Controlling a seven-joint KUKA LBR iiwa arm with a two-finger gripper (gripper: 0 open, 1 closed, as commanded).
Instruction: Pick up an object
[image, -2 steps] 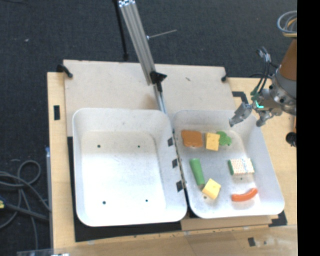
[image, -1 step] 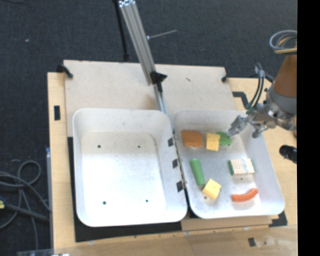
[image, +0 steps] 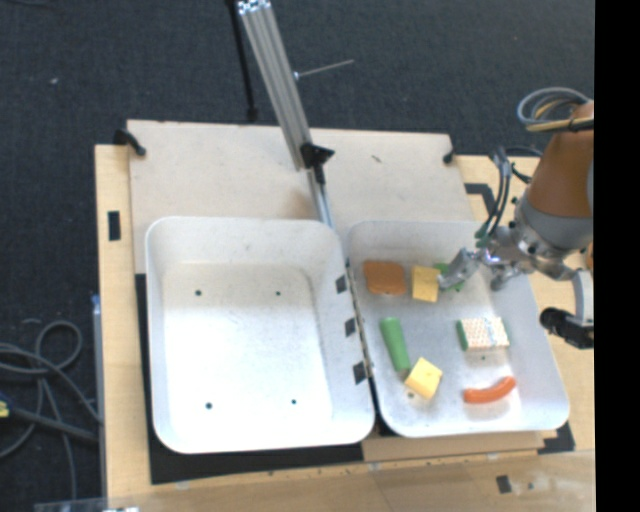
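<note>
dark carpet surrounds your wooden bench (image: 240, 170), which carries two white bins side by side: the left bin (image: 250, 330) and the right bin (image: 525, 385), where every candidate object lies. clock directions below are read within the right bin.

the gripper (image: 462, 268) sits low near 12 o'clock, just beside a yellow block (image: 426, 284), with a brown block (image: 384, 278) touching or nearly touching that block at 11. you cannot tell from this view whether the gripper is spread or closed, and nothing is visibly held in it.

your main risk, as i judge it, is a glancing contact: the yellow block and brown block sit so close that a descent could shove one into the other or catch both. a grasp at the block's edge could also tip it away toward the bin wall.

further off, a green cylinder (image: 395, 342) lies at 8, a second yellow block (image: 424, 379) at 6, a checkered piece (image: 483, 333) at 3, and an orange-red piece (image: 489, 391) at 5.

hard to read: the fingertips blur into something green at the gripper, which may be tool or object. the arm's upper part is cut off at the frame's right.
</note>
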